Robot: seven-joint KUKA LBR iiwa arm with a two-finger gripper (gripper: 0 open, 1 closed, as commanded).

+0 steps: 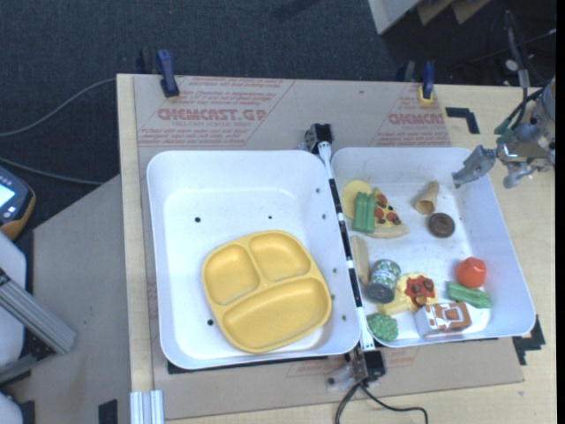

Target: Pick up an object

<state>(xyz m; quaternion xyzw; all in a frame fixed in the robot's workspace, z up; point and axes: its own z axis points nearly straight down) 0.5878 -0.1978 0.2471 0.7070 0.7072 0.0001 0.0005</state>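
My gripper [494, 170] hangs over the far right corner of the right bin [516, 263], open, with nothing between its fingers [472, 164]. The toy food lies below and to its left. A pizza slice [383, 212] rests beside a green piece [363, 212]. A tan cone [427, 198] and a brown disc [441, 226] are the closest to the gripper. Further forward are a red tomato [471, 271], a green bean pod [468, 295], a small can [384, 277], a red and yellow piece [417, 288], a broccoli [383, 327] and a small carton [446, 317].
The left bin [177, 201] holds a yellow divided plate [267, 290]. Blue clamps [165, 71] [427, 79] grip the board's far edge. A black fitting [319, 135] sits where the two bins meet at the back.
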